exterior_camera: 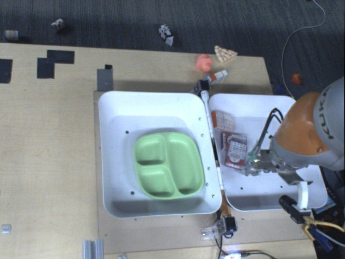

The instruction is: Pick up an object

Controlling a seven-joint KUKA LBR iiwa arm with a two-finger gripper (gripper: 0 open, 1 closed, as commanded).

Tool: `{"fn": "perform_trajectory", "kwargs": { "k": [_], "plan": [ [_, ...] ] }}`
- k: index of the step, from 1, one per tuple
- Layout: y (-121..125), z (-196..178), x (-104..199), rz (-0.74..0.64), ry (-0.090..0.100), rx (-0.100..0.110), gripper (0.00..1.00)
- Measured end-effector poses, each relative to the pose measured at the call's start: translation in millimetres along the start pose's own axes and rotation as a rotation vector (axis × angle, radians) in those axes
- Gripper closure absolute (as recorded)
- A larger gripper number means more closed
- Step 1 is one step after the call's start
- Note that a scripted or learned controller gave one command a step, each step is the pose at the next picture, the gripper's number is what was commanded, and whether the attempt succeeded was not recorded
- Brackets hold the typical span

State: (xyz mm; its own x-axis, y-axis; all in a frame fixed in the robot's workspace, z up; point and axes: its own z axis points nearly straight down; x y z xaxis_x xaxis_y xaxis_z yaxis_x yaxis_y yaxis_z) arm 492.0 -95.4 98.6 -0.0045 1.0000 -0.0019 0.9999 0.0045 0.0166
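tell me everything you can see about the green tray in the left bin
The green tray is a pale green, rounded-square divided plate that looks like smooth plastic. Raised ridges split it into three compartments: two smaller ones on the view's left, stacked upper and lower, and one long one down the right. All three look bare. It lies flat and right way up, turned slightly askew, on the floor of the left white bin, roughly centred. Nothing touches it but the bin floor.
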Motion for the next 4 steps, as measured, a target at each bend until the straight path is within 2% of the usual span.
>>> {"fn": "perform_trajectory", "kwargs": {
  "k": [1,2,3,4],
  "plan": [
    [45,-6,-84,0.003,0.000,0.012,1.00],
    [138,-87,-89,-0.001,0.000,0.010,1.00],
    [138,-86,-89,-0.001,0.001,0.013,0.00],
    [26,13,-63,0.002,0.002,0.013,0.00]
  ]
}}
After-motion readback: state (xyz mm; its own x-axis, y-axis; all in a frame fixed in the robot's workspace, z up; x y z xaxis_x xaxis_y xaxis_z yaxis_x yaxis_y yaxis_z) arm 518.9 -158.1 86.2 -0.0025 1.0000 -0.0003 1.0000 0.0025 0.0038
